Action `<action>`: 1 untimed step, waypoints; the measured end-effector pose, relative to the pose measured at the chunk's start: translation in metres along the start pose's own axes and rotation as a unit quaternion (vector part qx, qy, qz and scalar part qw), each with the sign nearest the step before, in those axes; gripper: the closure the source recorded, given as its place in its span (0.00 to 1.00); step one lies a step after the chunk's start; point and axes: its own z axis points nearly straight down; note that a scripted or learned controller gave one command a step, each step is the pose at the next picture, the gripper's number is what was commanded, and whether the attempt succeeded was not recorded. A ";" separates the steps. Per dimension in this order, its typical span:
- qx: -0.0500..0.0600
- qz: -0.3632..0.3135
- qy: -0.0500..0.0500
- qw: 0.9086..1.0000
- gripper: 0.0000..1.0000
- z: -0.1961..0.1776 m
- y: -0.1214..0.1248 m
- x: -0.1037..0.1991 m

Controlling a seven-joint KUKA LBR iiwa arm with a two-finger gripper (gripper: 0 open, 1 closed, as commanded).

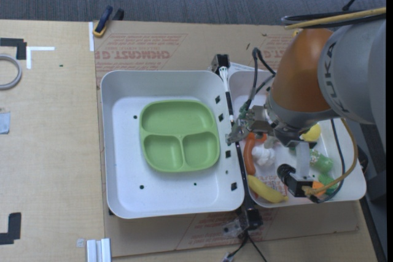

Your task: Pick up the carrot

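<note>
— Item one, left bin [123, 193]? 
— Holds a green divided plate [180, 135], well left of the gripper [270, 135].

— The carrot [249, 153]? 
— Right bin [350, 190], just below-left of the gripper; long axis runs near-to-far, which end is the tip I cannot tell. A banana [267, 189] lies nearer.

— Finger state? 
— Cannot tell; the wrist hides them.

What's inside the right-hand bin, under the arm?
In the right bin: a carrot along its left wall, a white item, a banana, and yellow and green pieces. The arm covers the bin's upper part, so anything there is hidden.
</note>
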 end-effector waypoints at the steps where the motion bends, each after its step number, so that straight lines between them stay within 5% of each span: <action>1: 0.000 0.095 0.000 0.995 0.00 0.000 0.032 -0.045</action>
